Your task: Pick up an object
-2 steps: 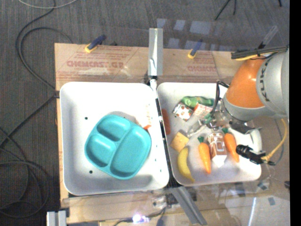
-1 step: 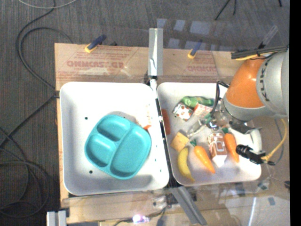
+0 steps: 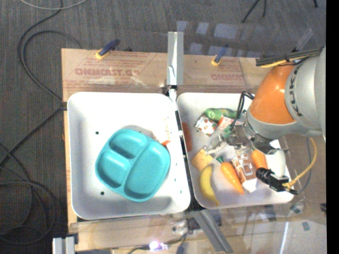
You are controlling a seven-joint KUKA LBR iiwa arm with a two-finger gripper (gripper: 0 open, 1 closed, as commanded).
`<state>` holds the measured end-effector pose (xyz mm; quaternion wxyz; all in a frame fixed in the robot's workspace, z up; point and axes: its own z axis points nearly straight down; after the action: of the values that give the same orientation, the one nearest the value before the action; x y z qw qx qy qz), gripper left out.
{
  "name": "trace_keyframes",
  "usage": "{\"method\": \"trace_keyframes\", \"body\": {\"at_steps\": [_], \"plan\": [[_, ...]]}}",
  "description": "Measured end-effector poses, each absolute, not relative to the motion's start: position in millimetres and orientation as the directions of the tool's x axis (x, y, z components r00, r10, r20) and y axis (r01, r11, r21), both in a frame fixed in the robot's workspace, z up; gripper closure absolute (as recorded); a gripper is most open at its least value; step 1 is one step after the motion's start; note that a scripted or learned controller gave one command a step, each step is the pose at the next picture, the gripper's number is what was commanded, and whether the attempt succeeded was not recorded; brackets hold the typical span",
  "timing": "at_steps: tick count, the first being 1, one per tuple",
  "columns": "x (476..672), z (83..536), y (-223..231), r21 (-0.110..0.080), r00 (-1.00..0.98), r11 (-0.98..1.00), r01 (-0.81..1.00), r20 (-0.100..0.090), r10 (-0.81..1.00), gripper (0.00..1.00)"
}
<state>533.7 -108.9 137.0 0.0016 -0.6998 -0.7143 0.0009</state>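
Gripper [image 3: 228,140]: down low inside the right bin [image 3: 186,142], in the middle of the clutter. Wrist and arm [image 3: 275,102] overhang it from the right. Open or closed: cannot tell, the wrist hides too much. Nothing can be made out in its grasp.

Closest items: a red-and-white packet [image 3: 204,125] just to its upper left, a green item [image 3: 218,112] above that, and a tan lump [image 3: 199,159] to its lower left. A brown-and-white carton [image 3: 243,166] sits just below the gripper, with a carrot [image 3: 231,177] beside it. A banana [image 3: 208,184] lies further toward the bin's near wall. Contact with any of them: not clear.

Left bin [image 3: 79,157]: a teal divided plate [image 3: 133,164] and a small orange scrap [image 3: 165,141] by the plate's upper right edge. Both are well apart from the gripper.

Status, as a judgement: approach done, gripper at picking height among the candidates. The pick itself is not confirmed, as every object appears to rest on a bin floor. Left to do: secure a grip on one item, probably the packet or the carton, then lift clear. Risk: tight packing, so neighbours may be nudged or pinched along with it.
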Motion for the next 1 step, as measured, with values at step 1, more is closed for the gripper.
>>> {"method": "trace_keyframes", "body": {"at_steps": [1], "plan": [[516.2,104.4,-123.2,0.001,-0.06,0.06,0.998,0.001,0.998,0.0]]}}
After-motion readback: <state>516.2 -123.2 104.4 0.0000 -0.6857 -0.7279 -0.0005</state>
